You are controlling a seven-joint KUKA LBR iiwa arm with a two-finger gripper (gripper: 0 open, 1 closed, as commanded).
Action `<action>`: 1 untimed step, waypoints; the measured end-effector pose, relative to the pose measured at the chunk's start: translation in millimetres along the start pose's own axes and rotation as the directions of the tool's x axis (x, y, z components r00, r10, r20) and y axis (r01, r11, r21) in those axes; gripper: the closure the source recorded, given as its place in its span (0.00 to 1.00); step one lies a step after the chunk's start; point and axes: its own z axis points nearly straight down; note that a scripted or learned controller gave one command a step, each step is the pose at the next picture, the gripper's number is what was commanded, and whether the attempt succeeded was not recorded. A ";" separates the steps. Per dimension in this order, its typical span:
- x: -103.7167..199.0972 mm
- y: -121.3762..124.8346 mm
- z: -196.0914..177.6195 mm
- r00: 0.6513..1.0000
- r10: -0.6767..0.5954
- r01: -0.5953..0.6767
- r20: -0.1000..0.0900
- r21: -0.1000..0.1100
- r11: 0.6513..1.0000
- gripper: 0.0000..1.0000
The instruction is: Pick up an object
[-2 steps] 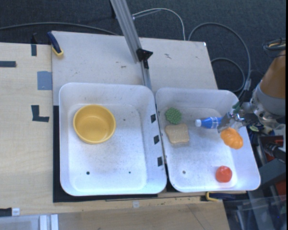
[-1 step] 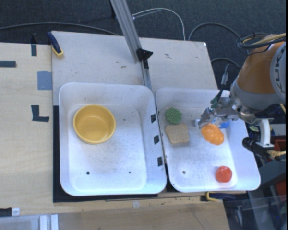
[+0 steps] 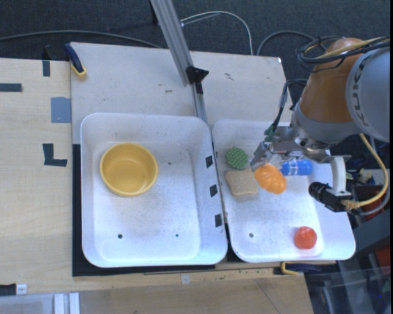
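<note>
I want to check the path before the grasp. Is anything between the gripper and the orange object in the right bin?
Nothing visible does. The gripper hangs right above the orange object, at its upper edge. The tan sponge lies close on its left and the blue object close on its right, both beside it, not over it.

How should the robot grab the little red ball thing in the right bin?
From straight above, pinching the red ball across its middle. It looks round, so any two opposite sides should work, and it sits alone on the right bin floor, leaving room around it. The hand is now up by the orange object.
</note>
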 end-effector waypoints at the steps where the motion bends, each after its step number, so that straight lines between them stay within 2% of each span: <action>1: 56.0 6.2 8.8 1.000 0.000 0.000 0.000 0.003 1.000 1.00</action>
